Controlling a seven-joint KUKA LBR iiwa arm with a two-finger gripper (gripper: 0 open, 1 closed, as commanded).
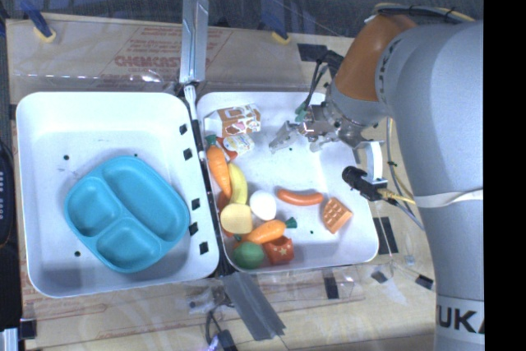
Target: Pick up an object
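1. Sausage (300,196) lies flat on right bin (345,247) floor, just below claw (283,137), not touching.
2. Claw hangs spread, nothing between fingers.
3. Carton (238,122) left of claw.

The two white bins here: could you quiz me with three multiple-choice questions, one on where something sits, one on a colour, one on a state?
1. Where is the sectioned tray?
A. left bin
B. right bin
C. on the bench outside the bins

2. What colour is that tray?
A. red
B. blue
C. yellow

3. How does the sausage lie?
A. standing on end
B. flat on the bin floor
C. inside the tray

Answers:
1 A: the sectioned tray rests in the left bin.
2 B: it is light blue all over.
3 B: the sausage lies flat in the right bin, beside the waffle, below the pincer.
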